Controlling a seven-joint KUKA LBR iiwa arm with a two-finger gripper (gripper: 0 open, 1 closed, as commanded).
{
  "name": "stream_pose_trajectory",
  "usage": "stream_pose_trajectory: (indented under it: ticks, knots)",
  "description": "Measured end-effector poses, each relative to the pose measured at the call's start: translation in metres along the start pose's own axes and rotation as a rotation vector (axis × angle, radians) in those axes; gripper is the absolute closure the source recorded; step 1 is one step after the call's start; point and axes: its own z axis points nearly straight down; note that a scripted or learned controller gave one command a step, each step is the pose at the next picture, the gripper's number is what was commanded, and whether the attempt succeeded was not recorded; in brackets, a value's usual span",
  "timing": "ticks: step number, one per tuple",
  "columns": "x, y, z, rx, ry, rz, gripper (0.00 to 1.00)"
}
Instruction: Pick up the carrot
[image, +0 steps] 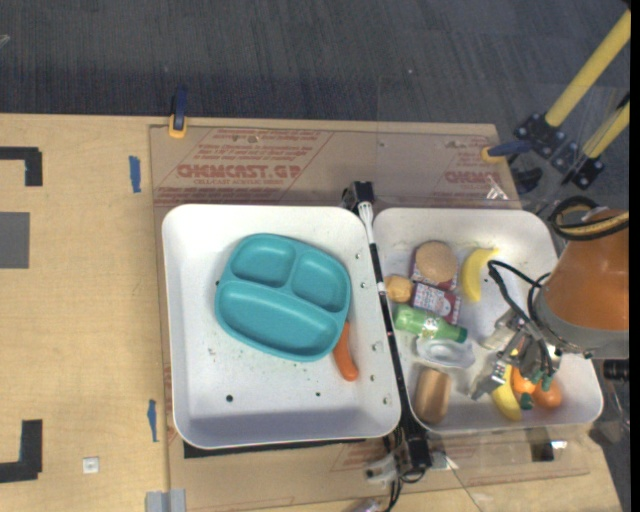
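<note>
A: Carrot (345, 358) in left bin (190, 330), lying on the white floor just off the teal tray's (283, 296) lower right edge, touching or nearly touching it. Long axis runs roughly up-down, tilted slightly.

B: Tool?

A: Tool (515, 365) well to the right of the teal tray, low in the right bin (575, 400), under the arm's orange band (597, 290). It sits over a cluster of small items: a yellow piece and an orange piece (546, 396) just beside it. Cannot tell its state; wires and clutter blur that area.

B: Other things near the tray?

A: Across the divider to the tray's right: green bottle (428, 325), brown round item (434, 262), banana (473, 272), brown cylinder (432, 393). Carrot is apart from all of them, alone with the tray on the table's left side.
</note>
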Motion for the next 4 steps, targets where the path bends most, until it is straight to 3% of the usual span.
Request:
stream_pose_trajectory:
  ticks: [1,2,3,4]
  knots:
    - [-0.006,-0.005,0.0,-0.002,-0.011,-0.465,0.0]
    - [-0.018,-0.023,0.001,-0.011,-0.011,-0.692,0.0]
    - [-0.023,-0.021,-0.009,-0.015,-0.027,-0.68,1.0]
    - [-0.023,-0.021,-0.009,-0.016,-0.026,-0.681,0.0]
